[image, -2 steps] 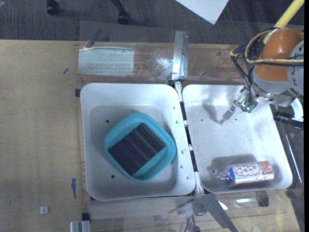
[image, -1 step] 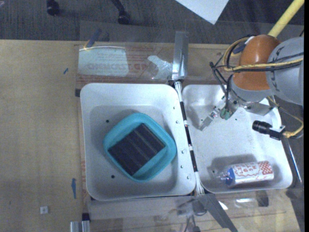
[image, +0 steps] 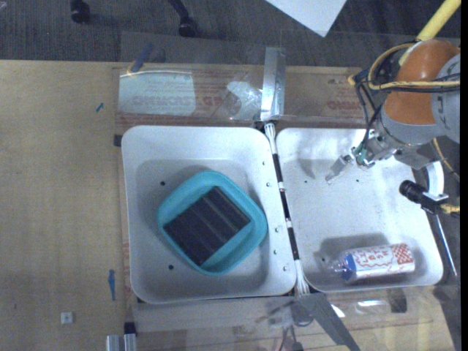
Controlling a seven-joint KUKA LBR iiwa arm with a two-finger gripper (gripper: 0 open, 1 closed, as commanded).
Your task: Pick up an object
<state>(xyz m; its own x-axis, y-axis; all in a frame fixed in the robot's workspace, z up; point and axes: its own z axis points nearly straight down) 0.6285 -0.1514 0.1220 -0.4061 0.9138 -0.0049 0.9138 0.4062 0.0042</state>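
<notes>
Start from the metal divider (image: pixel 281 196) between the two bins. To its left you see the left bin (image: pixel 139 196) holding a teal square dish (image: pixel 248 218) with a dark ridged block (image: pixel 206 225) lying in it. Just right of the divider is the right bin (image: pixel 365 210). A white tube with red print (image: pixel 376 262) lies on its side near that bin's front wall. Further right and toward the back, the gripper (image: pixel 338 170) hovers over bare bin floor, well apart from the tube, its fingers parted and grasping nothing.

I see a teal bowl (image: pixel 213 222) with a dark ribbed inside — and a white tube (image: pixel 378 261) patterned red.
</notes>
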